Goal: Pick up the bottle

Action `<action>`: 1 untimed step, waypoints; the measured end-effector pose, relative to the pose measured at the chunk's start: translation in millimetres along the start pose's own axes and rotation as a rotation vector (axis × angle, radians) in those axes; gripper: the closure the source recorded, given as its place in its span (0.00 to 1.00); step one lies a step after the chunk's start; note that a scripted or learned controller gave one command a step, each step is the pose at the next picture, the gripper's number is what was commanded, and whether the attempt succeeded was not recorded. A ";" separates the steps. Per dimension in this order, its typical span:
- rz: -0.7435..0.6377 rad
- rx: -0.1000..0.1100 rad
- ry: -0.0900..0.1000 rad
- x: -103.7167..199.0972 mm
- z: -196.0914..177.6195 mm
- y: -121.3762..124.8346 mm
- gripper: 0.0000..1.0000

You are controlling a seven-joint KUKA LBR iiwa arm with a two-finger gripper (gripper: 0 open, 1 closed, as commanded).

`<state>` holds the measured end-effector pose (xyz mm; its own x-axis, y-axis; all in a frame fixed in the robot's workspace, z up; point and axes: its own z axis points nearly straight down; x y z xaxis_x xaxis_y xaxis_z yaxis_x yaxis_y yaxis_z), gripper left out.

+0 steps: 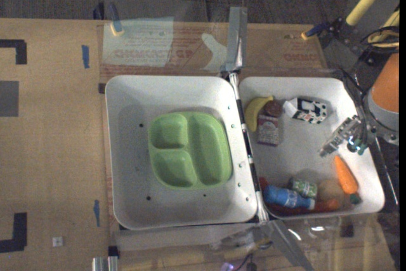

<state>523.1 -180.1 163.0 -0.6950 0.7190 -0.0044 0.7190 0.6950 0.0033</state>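
Almost no writing can be read here. On the brown cardboard (pixel 158 54) behind the left bin there is one line of pale block letters under a clear sheet, but it is upside down and too blurred to spell. A similar pale line stands on the cardboard behind the right bin (pixel 303 57), also not readable. The small dark red packet (pixel 269 130) perhaps carries a label, but its letters are too small.

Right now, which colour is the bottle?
Blue, lying in the right bin: bottle, clearest in the camera view.
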 end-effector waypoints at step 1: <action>0.134 0.000 0.000 -72.3 30.2 15.4 1.00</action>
<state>584.6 -221.3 133.2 -0.5928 0.8053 -0.0043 0.8053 0.5928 0.0036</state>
